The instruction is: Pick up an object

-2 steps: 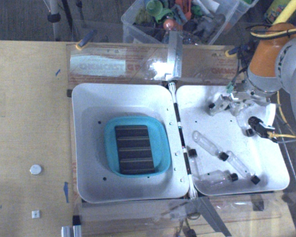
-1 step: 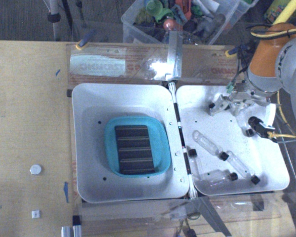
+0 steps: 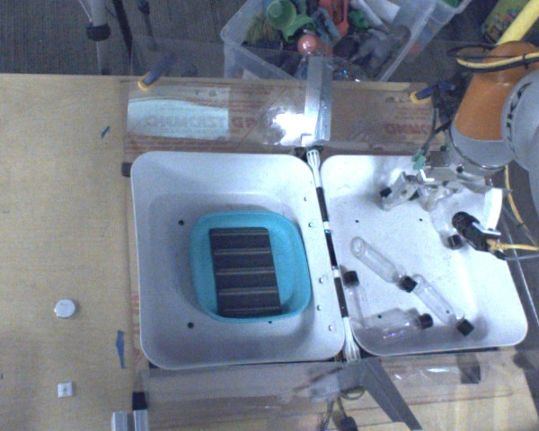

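My gripper (image 3: 407,192) hangs over the far part of the right bin (image 3: 499,294), open, with nothing between its fingers. Below it in that bin lie clear plastic tubes with black caps: one tube (image 3: 377,262) near the middle, a second tube (image 3: 438,302) slanting towards the front right corner, and a third tube (image 3: 392,322) along the front wall. A small black piece (image 3: 350,278) lies by the bin's left wall. In the left bin (image 3: 157,241) sits a teal tray (image 3: 202,241) that holds a black ridged block (image 3: 244,271).
A clear crate of colourful toys (image 3: 332,16) stands beyond the bins. Behind the bins runs a strip of cardboard (image 3: 216,115) with a metal piece (image 3: 317,106). A small white disc (image 3: 65,308) lies on the bench at the left.
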### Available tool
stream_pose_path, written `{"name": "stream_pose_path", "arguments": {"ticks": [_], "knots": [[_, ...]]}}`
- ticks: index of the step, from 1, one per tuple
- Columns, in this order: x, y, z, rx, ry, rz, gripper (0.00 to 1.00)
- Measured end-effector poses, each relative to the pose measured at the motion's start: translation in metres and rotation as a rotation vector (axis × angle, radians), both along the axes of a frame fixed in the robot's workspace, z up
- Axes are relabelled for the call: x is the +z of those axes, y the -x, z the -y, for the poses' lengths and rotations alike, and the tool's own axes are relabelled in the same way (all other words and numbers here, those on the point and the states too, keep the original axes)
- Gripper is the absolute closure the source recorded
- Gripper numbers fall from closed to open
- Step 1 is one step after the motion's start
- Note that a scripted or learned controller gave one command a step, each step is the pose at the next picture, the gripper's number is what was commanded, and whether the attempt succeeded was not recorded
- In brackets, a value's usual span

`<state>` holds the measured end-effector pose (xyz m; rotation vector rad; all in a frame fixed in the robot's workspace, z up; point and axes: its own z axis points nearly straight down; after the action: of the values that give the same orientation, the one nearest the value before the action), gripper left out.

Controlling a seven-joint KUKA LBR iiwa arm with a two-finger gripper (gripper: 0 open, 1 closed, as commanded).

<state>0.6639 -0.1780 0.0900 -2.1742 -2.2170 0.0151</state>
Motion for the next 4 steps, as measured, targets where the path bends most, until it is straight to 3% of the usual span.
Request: {"name": "stream_pose_path", "arguments": {"ticks": [4], "knots": [[-0.0001,0.0000,0.0004,0.000,0.001,0.001,0.00]]}}
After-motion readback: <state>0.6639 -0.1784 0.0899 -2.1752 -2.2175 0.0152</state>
